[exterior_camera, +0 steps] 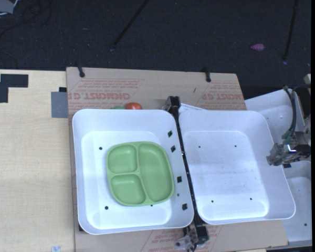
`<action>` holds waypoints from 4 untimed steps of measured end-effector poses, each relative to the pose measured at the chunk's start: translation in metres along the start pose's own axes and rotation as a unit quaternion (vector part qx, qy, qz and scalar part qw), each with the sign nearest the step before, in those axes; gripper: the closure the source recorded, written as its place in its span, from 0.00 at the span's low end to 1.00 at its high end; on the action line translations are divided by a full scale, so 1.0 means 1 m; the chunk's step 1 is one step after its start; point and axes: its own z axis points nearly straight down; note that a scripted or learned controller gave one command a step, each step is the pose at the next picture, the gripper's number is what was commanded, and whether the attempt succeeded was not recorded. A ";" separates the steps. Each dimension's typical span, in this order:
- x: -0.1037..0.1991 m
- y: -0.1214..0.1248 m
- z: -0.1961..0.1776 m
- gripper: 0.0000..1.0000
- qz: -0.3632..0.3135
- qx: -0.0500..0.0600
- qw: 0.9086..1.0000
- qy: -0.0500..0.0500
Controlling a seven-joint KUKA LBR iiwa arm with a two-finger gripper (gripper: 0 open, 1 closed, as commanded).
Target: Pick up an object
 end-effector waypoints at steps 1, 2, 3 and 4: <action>0.042 0.008 0.007 1.00 -0.001 0.002 1.000 0.002; 0.090 0.013 0.009 1.00 -0.001 0.003 1.000 0.002; 0.131 0.031 0.018 1.00 -0.001 0.003 1.000 0.001; 0.180 0.054 0.025 1.00 -0.001 0.003 1.000 0.001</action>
